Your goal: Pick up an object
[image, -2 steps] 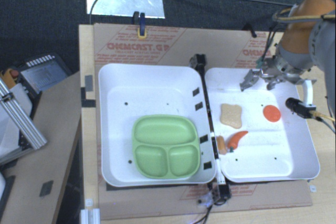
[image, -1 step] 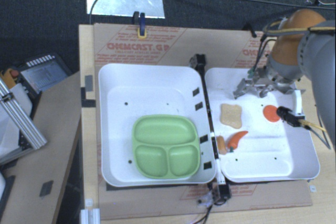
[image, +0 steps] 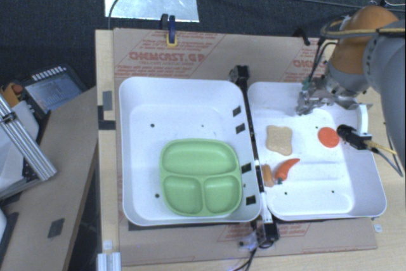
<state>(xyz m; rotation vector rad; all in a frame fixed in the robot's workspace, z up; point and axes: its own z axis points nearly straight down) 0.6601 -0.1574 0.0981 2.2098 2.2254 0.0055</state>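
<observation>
The right bin holds a tan, bread-like piece near its middle left, a red-orange disc to the right of that, and a red-orange pepper-like piece lower down. A small orange bit lies against the divider. My gripper hangs over the far part of the right bin, above and between the tan piece and the disc, apart from both. Nothing shows in its grasp.
In the left bin lies a green divided plate, at the near side. A black and white fitting with a cable sits just right of the disc. Black clips run along the divider between the bins.
</observation>
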